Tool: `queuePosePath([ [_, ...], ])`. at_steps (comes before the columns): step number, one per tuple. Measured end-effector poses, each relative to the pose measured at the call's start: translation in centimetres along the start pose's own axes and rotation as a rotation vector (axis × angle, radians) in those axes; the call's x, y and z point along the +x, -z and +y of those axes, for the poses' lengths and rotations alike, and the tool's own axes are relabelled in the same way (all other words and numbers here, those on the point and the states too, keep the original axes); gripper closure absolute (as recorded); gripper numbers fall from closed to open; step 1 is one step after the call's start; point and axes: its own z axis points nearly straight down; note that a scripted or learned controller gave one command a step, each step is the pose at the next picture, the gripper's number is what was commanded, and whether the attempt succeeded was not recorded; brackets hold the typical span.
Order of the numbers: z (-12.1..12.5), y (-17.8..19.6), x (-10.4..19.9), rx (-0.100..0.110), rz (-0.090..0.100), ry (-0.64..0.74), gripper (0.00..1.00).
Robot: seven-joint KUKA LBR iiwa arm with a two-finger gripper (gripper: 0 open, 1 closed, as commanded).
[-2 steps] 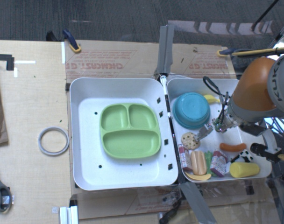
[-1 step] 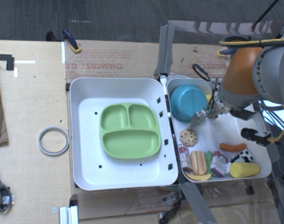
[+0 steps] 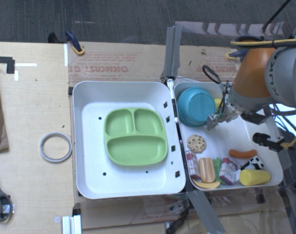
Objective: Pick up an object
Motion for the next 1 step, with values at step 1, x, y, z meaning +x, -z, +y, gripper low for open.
queuePosePath([
  [1,-0.04,-0.02,-0.02,0.001,0.000,0.000,0.00],
])
